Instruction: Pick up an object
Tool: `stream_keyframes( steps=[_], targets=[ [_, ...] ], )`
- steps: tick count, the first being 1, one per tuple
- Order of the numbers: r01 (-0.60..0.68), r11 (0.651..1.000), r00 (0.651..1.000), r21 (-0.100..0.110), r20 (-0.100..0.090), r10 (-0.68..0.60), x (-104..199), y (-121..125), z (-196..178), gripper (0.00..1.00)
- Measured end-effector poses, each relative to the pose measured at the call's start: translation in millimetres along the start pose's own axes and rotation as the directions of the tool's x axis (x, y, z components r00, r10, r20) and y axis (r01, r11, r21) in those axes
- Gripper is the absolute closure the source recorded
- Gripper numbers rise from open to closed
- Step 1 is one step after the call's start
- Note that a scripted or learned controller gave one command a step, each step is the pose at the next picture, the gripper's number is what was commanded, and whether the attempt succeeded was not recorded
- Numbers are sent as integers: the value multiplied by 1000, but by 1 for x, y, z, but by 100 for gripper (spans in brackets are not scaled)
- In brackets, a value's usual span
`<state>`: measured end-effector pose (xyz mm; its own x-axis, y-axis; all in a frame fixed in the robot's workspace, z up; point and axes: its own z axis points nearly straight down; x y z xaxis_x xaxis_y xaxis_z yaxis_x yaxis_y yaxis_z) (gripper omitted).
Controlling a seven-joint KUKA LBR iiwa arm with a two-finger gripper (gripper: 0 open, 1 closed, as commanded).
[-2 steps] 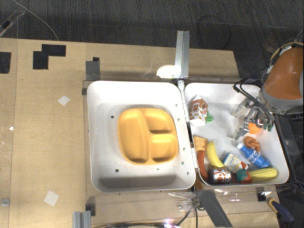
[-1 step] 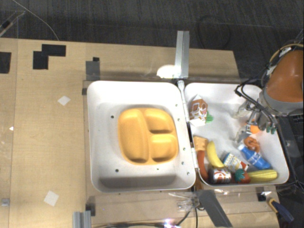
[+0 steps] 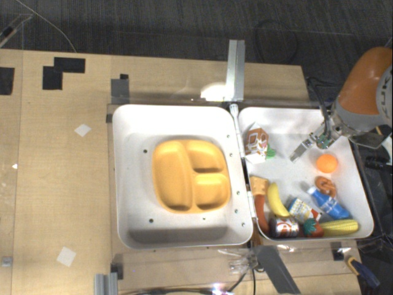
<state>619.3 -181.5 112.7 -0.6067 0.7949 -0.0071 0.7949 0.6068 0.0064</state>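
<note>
Leftmost on your bench sat the left bin (image 3: 126, 183), holding one yellow divided tray (image 3: 190, 175), flat near its middle. Right of it you had the right bin (image 3: 288, 118). Its stock ran: a red-and-white packet (image 3: 256, 141) by the dividing wall; below it a banana (image 3: 277, 200), a soda can (image 3: 283, 227), a blue bottle (image 3: 328, 204), an ear of corn (image 3: 338, 227) and a pretzel (image 3: 325, 184); an orange ball (image 3: 327, 163) toward the right wall. Your gripper (image 3: 305, 146) hung just left of the ball, fingers slightly parted, holding nothing.
</note>
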Motion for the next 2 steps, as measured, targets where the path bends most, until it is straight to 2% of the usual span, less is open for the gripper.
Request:
stream_keyframes(
  steps=[1,2],
  targets=[
    [-460,888,888,1,1,460,-32,3,-1,0],
    [-349,937,937,1,1,349,-2,-18,25,0]
  ],
)
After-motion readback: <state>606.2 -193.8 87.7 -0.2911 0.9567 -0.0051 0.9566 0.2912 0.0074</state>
